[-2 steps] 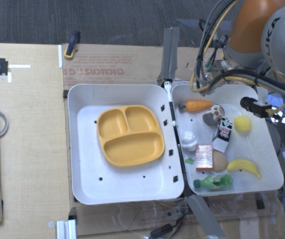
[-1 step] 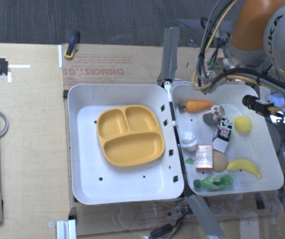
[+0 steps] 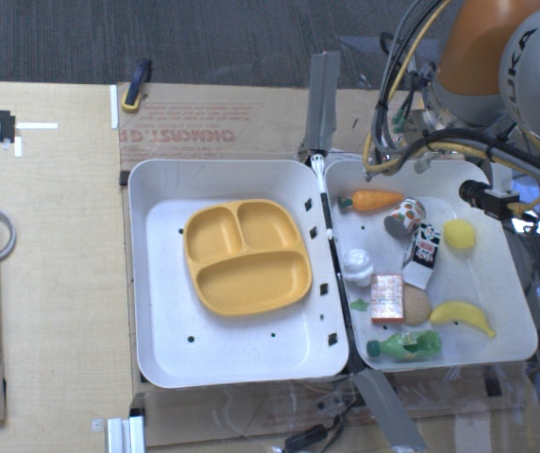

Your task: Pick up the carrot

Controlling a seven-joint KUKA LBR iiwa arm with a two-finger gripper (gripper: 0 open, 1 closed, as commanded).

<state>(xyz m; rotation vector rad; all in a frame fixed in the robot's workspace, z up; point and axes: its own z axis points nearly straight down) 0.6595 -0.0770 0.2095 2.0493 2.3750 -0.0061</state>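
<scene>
The carrot (image 3: pixel 379 201), orange with a green tip at its left end, lies on its side in the back left corner of the right bin (image 3: pixel 508 281). The arm (image 3: pixel 497 36) hangs over the bin's back right part, with cables looping down in front of it. My gripper (image 3: pixel 397 159) sits under those cables above the bin's back rim, a little behind and above the carrot. Nothing shows in its grasp, and the carrot rests on the bin floor.
Close to the carrot's right are a small can (image 3: pixel 405 217) and a black-and-white carton (image 3: pixel 424 248). A lemon (image 3: pixel 460 236), banana (image 3: pixel 465 317), green bottle (image 3: pixel 404 346), snack box (image 3: pixel 388 298) and white object (image 3: pixel 357 264) also lie there. The left bin (image 3: pixel 157 281) holds a yellow divided plate (image 3: pixel 248 256).
</scene>
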